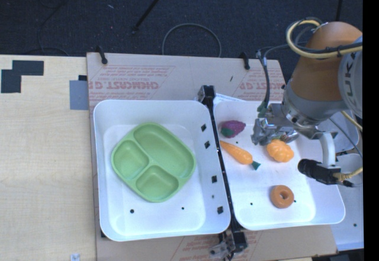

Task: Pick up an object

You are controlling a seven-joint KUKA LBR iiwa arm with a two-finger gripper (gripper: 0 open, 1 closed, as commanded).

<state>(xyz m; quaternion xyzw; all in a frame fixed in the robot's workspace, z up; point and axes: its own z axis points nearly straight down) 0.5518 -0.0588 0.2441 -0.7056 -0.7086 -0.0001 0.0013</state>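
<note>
Two bins. Left bin (106, 135): green divided plate (153, 161). Right bin (320, 209): purple toy (233, 128), carrot (238, 153), orange lumpy fruit (279, 151), doughnut (282, 196). Gripper (267, 133) low, just left of and against the fruit; finger opening cannot be told, no hold visible. Risk: closing off-centre, rounded fruit could squirt aside toward carrot. Arm enters from right, wrist bent down over bin
</note>
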